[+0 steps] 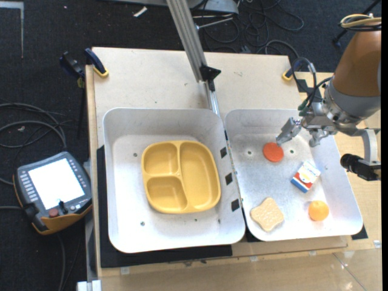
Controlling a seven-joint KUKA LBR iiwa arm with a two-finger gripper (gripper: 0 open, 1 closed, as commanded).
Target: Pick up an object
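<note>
Looked like robotics lab: plywood bench [157,77] clamped at corners, loose cables [267,17] on dark carpet, teach pendant [51,190] on floor, aluminium camera mast [188,32].

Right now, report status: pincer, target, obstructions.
Pincer open, above right bin's far end, holding nothing. Red disc nearest, just below it. Small carton, orange ball, toast slice lie apart; nothing blocking.

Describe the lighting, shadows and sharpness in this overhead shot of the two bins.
Camera view: lighting is even and soft, with no harsh glare on the white bins. The yellow tray casts only a faint shadow. The bread slice, red disc and small carton are fairly crisp; the end effector looks slightly soft. The dark floor beyond the bench is dim, its cables still visible.
</note>
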